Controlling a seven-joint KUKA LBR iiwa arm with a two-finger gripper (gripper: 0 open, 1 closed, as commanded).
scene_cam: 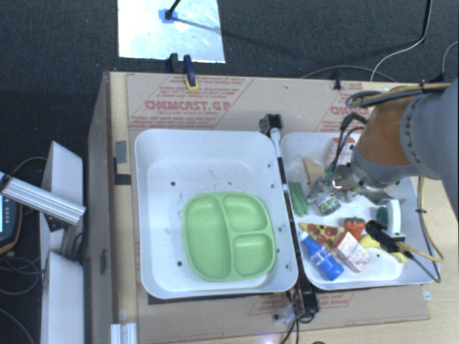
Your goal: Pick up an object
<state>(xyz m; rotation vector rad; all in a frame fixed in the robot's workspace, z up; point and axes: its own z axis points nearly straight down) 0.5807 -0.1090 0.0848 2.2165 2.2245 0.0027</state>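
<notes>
The tool (pixel 326 192) is down in the right bin (pixel 412 278), metal tips right over a small roundish greenish thing (pixel 328 204); honestly can't tell if it's open or clamped. Just below that sits a flat pizza-slice toy (pixel 322 231), a blue blocky bottle (pixel 320 258) and a small boxy carton (pixel 351 251). The left bin (pixel 154 192) holds a glossy light-green plastic plate (pixel 228 236) with three rounded compartments. Cardboard covers the worktop (pixel 215 102).

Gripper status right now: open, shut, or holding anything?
Gripper: low in the right bin among the toys; open or shut cannot be told.
</notes>
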